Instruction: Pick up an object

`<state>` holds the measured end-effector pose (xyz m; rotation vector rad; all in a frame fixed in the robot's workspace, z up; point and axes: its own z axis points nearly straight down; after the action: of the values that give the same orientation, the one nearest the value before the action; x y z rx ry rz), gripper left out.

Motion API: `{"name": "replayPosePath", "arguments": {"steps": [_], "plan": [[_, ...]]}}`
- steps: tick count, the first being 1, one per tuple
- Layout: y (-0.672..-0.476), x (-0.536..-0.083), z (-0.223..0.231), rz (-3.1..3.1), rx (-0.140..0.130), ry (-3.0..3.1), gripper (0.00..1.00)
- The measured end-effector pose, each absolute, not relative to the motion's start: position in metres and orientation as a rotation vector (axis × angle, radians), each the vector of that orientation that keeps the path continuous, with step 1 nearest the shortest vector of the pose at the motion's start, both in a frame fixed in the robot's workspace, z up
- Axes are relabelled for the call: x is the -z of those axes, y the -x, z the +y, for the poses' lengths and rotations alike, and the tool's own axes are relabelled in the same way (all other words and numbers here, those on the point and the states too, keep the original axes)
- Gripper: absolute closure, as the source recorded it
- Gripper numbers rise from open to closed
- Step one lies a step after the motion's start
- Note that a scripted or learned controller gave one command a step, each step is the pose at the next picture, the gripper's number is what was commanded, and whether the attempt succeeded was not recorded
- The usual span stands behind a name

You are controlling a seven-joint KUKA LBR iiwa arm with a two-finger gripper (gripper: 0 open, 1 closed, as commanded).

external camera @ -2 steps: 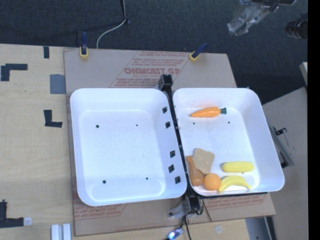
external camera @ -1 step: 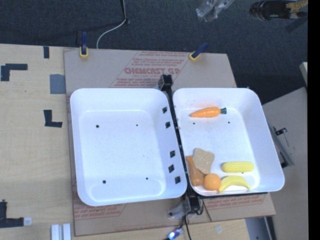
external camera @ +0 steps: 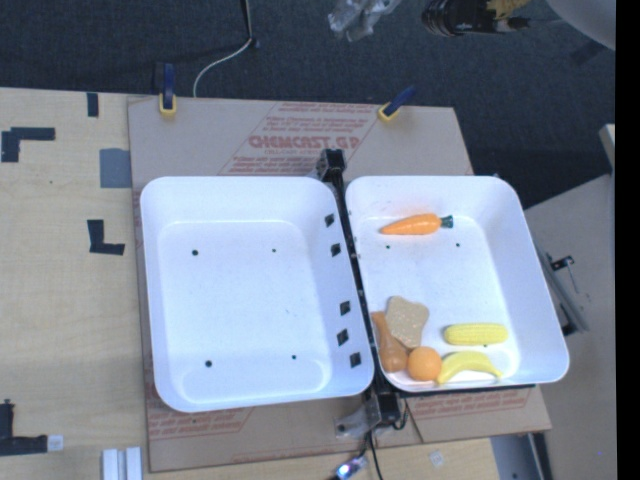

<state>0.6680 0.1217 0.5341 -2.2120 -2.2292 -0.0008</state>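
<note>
The right bin [external camera: 500, 258] holds several toy foods. An orange carrot [external camera: 410, 225] lies near its far side. At its near edge sit a tan bread slice [external camera: 406, 319], an orange ball [external camera: 424, 364], a yellow banana [external camera: 468, 370], a corn cob [external camera: 475, 334] and a brown-orange piece [external camera: 388, 346] partly under the bread. My gripper [external camera: 365, 3] hangs blurred high at the top of the view, beyond the bench's far edge and well away from both bins. Nothing shows in it.
The left bin [external camera: 240, 288] sits beside the right one, joined by a black clip strip [external camera: 345, 268]. Both rest on a cardboard sheet [external camera: 290, 143] clamped at its far corners. A white cable [external camera: 225, 53] runs across the dark floor behind.
</note>
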Motion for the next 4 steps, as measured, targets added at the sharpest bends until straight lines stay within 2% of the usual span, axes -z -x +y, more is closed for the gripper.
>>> {"name": "replayPosePath", "arguments": {"steps": [2,4], "plan": [[-0.668,-0.534,0.211,-2.226,-0.001,2.215,1.0],[-0.668,-0.554,0.21,-2.229,-0.004,2.214,1.0]]}}
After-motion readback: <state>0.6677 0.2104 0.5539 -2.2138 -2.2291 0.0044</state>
